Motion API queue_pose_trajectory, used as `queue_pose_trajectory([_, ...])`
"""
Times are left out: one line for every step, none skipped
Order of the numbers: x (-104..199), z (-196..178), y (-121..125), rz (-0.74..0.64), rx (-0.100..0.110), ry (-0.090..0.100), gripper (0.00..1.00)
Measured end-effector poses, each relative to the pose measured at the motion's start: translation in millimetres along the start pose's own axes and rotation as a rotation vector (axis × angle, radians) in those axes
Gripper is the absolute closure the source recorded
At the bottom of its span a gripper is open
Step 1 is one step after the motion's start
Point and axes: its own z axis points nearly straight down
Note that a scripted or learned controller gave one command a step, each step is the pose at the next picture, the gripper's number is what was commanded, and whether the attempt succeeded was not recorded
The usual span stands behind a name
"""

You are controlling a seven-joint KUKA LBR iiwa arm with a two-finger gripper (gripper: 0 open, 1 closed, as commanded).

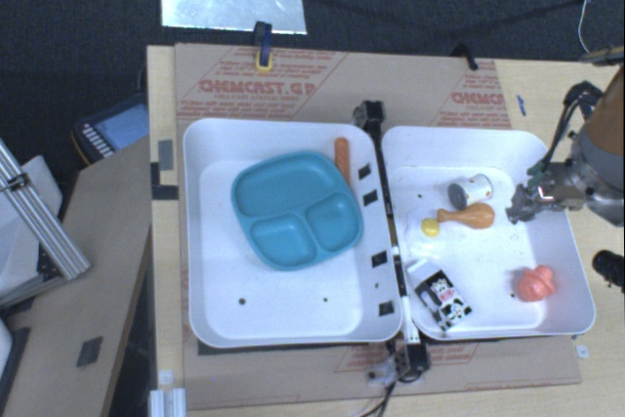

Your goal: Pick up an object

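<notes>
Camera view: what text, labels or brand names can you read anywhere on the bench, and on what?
"CHEMCAST GP" in red print, on the brown sheet behind the left bin.
The same red print repeats on the sheet behind the right bin, at a slant and too partial to read.
The black-and-white carton in the right bin: any print too small to read.

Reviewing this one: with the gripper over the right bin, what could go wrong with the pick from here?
1. The gripper sits at the tip of the orange drumstick-shaped toy, so it may clip or push it rather than straddle it.
2. The small white cylinder and yellow ball lie close beside that toy; a descent there could nudge or scatter them.
</notes>
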Motion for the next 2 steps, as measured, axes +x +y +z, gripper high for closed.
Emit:
queue_pose_trajectory([48.0,-7.4,8.0,0.001,0.004,0.001,1.0])
queue_pose_trajectory([101.1,6.8,11.5,-0.005,0.006,0.003,1.0])
